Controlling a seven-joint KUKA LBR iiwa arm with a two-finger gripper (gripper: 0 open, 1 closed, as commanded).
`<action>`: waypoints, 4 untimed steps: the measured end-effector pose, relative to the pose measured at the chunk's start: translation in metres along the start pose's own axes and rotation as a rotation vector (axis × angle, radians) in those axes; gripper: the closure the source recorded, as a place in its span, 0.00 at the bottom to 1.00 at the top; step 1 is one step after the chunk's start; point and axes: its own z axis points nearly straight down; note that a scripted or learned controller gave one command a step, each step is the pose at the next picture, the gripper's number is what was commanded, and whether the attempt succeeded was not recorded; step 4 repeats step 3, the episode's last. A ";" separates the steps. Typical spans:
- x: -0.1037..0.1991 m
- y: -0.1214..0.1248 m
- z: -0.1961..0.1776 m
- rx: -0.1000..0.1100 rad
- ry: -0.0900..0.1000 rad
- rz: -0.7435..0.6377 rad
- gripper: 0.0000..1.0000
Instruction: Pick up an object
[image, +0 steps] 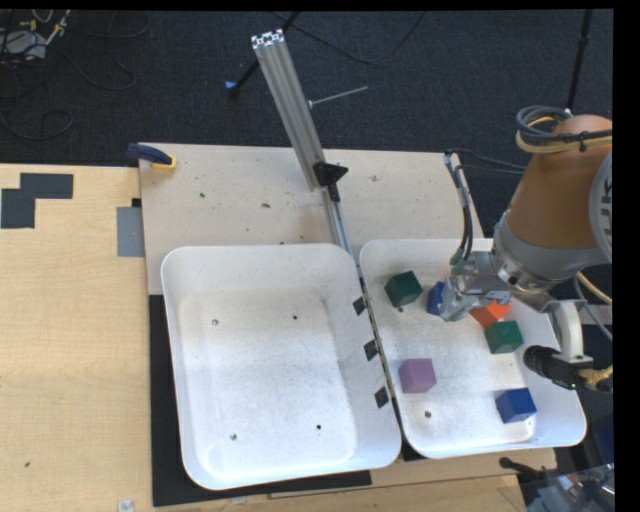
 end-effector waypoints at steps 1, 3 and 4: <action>0.044 -0.012 0.012 0.002 -0.001 0.001 1.00; 0.144 -0.038 0.011 0.003 -0.001 0.000 1.00; 0.144 -0.038 0.011 0.003 -0.001 0.000 1.00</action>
